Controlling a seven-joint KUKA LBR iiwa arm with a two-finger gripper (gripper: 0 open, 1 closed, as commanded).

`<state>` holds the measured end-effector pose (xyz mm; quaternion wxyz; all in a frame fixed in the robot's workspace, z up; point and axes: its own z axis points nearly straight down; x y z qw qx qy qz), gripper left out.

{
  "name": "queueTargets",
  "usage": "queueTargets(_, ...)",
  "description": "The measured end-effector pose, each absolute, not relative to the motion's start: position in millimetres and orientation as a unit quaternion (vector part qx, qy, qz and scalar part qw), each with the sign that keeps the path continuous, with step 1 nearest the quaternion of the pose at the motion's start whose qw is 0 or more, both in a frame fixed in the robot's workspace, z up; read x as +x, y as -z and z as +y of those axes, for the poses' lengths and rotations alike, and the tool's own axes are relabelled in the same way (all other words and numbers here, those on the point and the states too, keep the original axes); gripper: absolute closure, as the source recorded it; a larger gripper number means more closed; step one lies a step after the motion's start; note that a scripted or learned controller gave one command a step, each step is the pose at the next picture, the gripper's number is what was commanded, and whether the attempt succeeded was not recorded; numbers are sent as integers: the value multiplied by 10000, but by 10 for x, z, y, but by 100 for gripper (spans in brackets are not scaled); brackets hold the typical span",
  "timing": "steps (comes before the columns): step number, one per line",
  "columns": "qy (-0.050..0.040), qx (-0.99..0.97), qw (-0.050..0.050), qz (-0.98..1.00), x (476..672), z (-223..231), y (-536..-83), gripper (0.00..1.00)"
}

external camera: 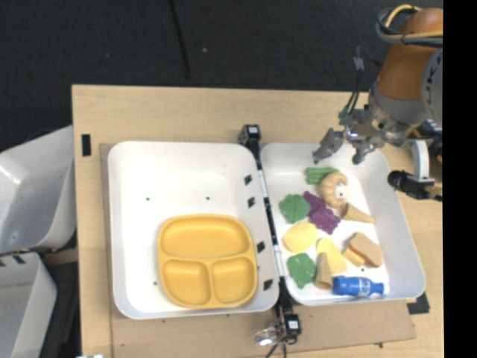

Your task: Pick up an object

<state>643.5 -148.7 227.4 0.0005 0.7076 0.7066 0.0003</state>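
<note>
Two shallow white plastic bins [123,200] sit on the pale wooden bench [186,103]. Small moulded toy foods [324,230] crowd the right bin; a smooth yellow divided tray [205,259] fills the left. The hand [344,147] hovers spread, holding nothing.

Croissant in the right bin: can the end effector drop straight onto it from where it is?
Probably yes. The end effector hangs open just above the croissant, nothing between; the green piece touching it could get nudged.

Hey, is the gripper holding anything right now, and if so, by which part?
Nothing is held. The gripper hangs open above the far end of the right bin, with only bare space between its fingers; the toy food pieces lie below it in the bin.
</note>
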Motion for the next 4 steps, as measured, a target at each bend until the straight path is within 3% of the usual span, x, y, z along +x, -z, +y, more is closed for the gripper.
queueTargets(1,17,7076,-14,7066,6130,-1261,-949,0)
queueTargets(2,-16,7095,33,7047,6170,-1291,-1136,100)
queueTargets(4,6,7090,10,7052,6076,-1040,-1432,100)
